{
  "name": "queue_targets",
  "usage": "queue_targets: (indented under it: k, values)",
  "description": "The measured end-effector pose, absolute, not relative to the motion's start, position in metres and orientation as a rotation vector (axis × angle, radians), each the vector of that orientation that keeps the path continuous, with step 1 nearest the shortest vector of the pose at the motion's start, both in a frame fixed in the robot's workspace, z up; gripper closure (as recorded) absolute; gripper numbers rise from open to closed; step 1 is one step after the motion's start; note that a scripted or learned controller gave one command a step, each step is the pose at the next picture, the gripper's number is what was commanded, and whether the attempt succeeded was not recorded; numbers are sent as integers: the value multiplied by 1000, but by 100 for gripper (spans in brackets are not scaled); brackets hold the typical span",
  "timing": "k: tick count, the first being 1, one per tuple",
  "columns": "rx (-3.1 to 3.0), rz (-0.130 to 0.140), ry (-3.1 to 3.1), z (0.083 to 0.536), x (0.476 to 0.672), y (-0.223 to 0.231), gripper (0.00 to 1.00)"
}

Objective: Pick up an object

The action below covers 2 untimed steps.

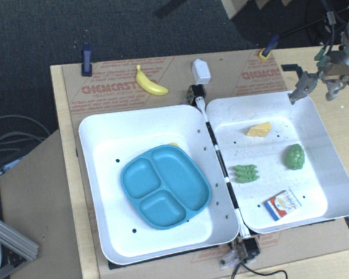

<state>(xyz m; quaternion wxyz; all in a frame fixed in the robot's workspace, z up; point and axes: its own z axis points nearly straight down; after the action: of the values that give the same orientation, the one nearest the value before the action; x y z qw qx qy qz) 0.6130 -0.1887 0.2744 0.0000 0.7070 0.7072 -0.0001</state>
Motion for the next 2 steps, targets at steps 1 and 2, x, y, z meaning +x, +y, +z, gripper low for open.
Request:
queue_targets:
  k: [1,2]
  values:
    - [2224,-2,2222,139,572,-204,0]
    - [2224,-2,2223,84,547,-189,0]
